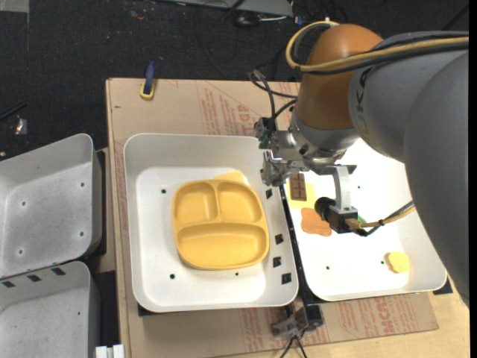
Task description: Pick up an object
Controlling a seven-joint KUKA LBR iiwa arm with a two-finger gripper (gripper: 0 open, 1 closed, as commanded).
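Observation:
A yellow divided plate [220, 226] lies flat in the left bin [149, 274]. In the right bin [417, 274] lie a flat orange piece [314, 223], a small brown ridged piece [299, 189] just above it, and a small yellow lump [397, 262] near the front right corner. My gripper [298, 171] hangs under the orange band over the right bin's left edge, close above the brown piece. The wrist hides its tip, and I see nothing held in it.
The grey arm covers the right bin's back half. A black fitting with cables [335, 215] sits beside the orange piece. The wall between the two bins [287, 237] runs just left of the gripper. A blue-and-yellow tool [148, 80] lies on the cardboard behind.

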